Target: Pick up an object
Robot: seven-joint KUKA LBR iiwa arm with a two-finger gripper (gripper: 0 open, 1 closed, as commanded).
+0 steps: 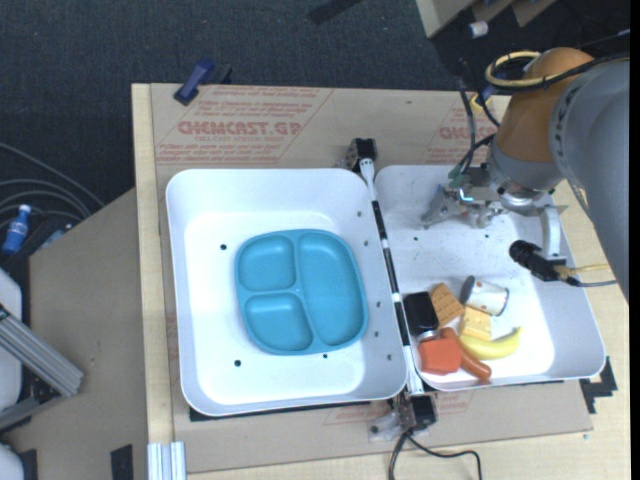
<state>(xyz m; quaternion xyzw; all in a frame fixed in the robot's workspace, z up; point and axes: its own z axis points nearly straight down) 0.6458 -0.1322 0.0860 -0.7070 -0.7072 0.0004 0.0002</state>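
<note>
My gripper (462,211) hangs low over the back part of the right bin (570,363), under the orange wrist band. It is open, its metal fingers splayed apart, and nothing lies between them. The loose objects sit well in front of it, at the bin's near left: a black block (421,313), a tan cracker-like piece (446,302), a white cylinder (489,296), a yellow banana (493,344), an orange block (438,355) and a red sausage-like piece (476,369).
The left bin (195,203) holds a blue divided plate (299,290). A dark rail (384,248) runs between the two bins. A black cable plug (535,259) hangs off the arm at the right bin's right side.
</note>
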